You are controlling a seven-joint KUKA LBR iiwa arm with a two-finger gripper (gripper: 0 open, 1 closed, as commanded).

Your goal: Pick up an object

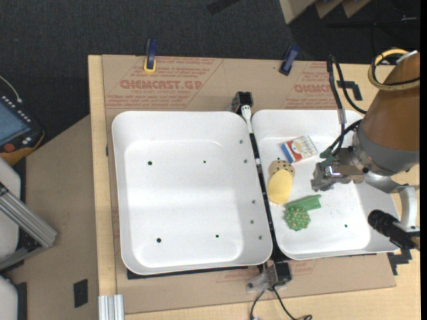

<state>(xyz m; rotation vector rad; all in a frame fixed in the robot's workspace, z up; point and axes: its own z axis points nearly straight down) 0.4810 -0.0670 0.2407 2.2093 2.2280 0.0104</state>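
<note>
Reaching in from the right with its orange-banded wrist bent low over the right bin (353,242), the gripper (325,177) hangs with nothing visibly between its fingers, their spread unclear, just beside the green toy (300,212), yellow object (280,184) and small carton (298,149).

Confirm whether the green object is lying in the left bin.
No. The green object lies in the right bin, just below the yellow object.

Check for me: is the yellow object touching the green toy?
Apart. The camera view shows a strip of white bin floor between the yellow object and the green toy.
</note>
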